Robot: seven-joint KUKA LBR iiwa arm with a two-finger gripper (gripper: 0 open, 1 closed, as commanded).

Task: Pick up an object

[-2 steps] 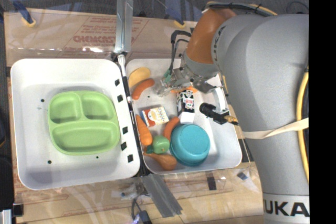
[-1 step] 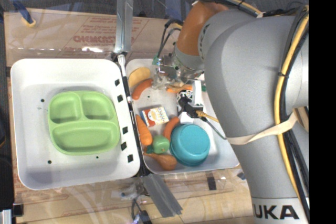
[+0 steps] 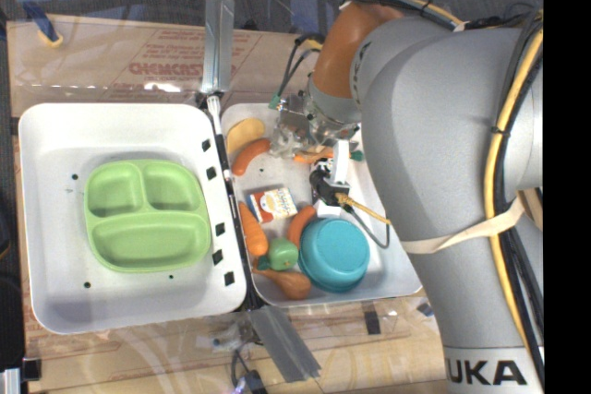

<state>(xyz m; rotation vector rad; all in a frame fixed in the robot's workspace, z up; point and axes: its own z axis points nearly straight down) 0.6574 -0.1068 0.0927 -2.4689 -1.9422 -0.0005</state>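
- Orange sausage lies in the right bin, just left of the gripper, its long side slanting up toward it.
- We cannot tell how the gripper stands.
- We think a short move left reaches it.

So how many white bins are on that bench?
2. The left bin holds a green divided plate; the right bin holds toy food and a teal bowl, partly hidden under the arm.
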